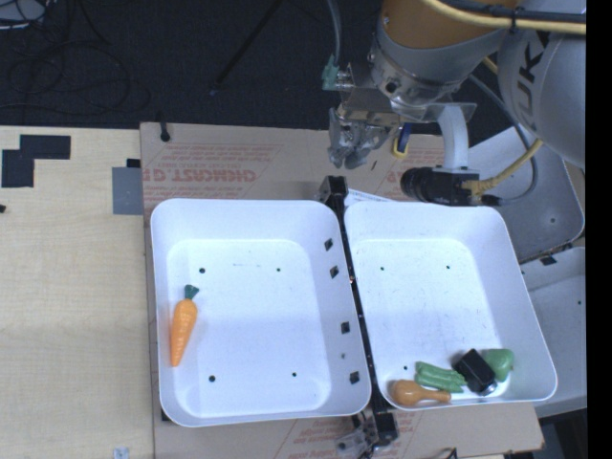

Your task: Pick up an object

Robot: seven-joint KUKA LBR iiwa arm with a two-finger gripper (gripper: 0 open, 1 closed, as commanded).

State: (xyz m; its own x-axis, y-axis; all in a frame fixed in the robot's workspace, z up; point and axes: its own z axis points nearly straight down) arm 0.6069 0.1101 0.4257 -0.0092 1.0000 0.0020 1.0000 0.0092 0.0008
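An orange toy carrot (182, 326) with a green top lies at the left side of the left bin (244, 220). In the right bin (430, 223), at its near right corner, several small things cluster: a green pod-like piece (438, 377), a black block (474, 370), a green rounded piece (500, 360) and a tan pear-shaped piece (418, 393). My gripper (352, 152) hangs high above the far end of the divider between the bins, away from all of them. Nothing shows between its fingers.
The bins sit on a cardboard sheet (239, 161) over a pale wooden bench (67, 304). A black hinge strip (346, 295) runs between the bins. A small grey block (125, 188) lies on the bench left of the cardboard.
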